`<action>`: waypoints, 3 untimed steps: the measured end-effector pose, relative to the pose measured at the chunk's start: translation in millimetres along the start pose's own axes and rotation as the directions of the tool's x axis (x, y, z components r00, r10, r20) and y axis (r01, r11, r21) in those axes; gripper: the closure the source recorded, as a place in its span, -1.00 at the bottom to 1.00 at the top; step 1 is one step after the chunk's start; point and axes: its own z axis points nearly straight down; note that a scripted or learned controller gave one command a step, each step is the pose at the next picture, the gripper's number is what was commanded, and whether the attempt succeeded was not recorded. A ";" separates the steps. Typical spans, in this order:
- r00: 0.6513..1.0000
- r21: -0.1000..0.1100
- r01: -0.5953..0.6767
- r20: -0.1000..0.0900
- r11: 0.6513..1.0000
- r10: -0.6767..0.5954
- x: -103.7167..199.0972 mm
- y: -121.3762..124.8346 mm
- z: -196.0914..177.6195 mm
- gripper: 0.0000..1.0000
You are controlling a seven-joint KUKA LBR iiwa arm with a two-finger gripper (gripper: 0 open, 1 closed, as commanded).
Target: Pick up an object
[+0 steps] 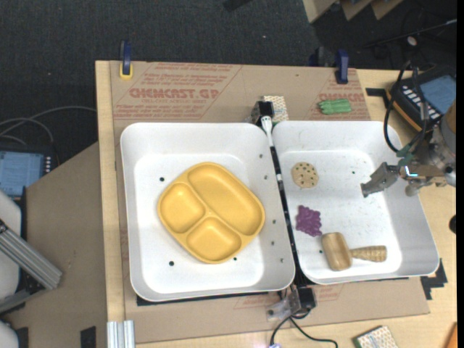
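The right bin (341, 133) holds three things: a round tan cookie (304, 174) at its back left, a purple grape cluster (309, 221) by its left wall, and a wooden mallet (351, 252) lying near its front edge. My gripper (395, 183) hangs over the right side of this bin, open, fingers spread with nothing between them. It is well right of the cookie and above and right of the mallet. In the left bin (138, 143) lies a yellow divided plate (210, 211).
A green object (334, 106) lies on the cardboard bench behind the right bin. Blue clamps (341, 67) hold the board's back edge. Cables and a dark device (417, 96) sit at the far right. The bins' shared wall (279, 187) runs between them.
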 end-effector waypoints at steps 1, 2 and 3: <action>1.000 0.007 0.003 -0.002 1.000 -0.003 10.7 58.6 118.2 -1.00; 1.000 0.003 0.004 -0.002 1.000 -0.004 36.6 94.0 194.9 -1.00; 1.000 -0.004 0.002 0.001 1.000 -0.002 29.2 140.4 190.0 -1.00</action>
